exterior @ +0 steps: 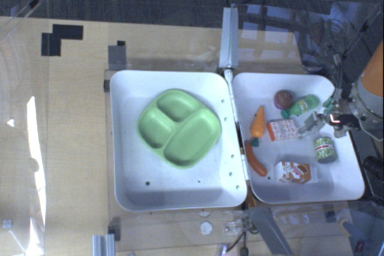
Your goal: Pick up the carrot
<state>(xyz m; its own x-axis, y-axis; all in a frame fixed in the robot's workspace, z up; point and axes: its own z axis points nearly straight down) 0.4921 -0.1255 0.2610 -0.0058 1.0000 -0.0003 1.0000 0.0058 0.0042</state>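
The carrot (258, 122) is orange with a green stub at its lower end. It lies upright in the picture, near the left wall of the right bin (348, 189). My gripper (317, 122) hovers over the right side of that bin, well to the right of the carrot, between a green bottle (302, 105) and a small can (324, 149). A red and white carton (282, 129) lies between the gripper and the carrot. Nothing shows in the gripper.
A red-orange sausage (255, 160) lies just below the carrot. A dark red ball (284, 98) sits at the back, and a printed packet (294, 172) at the front. The left bin (126, 189) holds a green divided plate (179, 128).
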